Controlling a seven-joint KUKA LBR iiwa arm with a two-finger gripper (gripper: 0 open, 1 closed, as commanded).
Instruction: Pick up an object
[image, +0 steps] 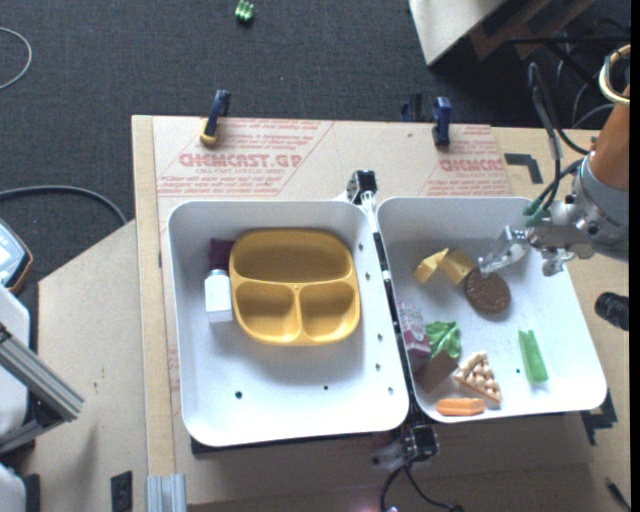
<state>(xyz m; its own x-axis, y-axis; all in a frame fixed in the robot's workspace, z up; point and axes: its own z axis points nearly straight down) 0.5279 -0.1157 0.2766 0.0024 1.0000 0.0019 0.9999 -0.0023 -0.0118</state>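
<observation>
Camera view is showing the claw (497, 260) hanging low over the right bin (580, 330); whether it is clenched or released I cannot tell. The brown disc (488, 294) is lying just below the claw, the yellow wedge (444, 267) just to its left. Further below, the green strip (532, 356), leafy green piece (444, 337), waffle-patterned wedge (479, 378) and carrot (460, 407) are resting. Far left, the yellow divided tray (294, 285) is sitting in the left bin (190, 330).

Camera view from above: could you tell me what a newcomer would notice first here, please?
The big yellow divided tray fills most of the left bin. In the right bin, a scatter of small toy foods lies, with the gripper hovering just above a round brown cookie.
</observation>
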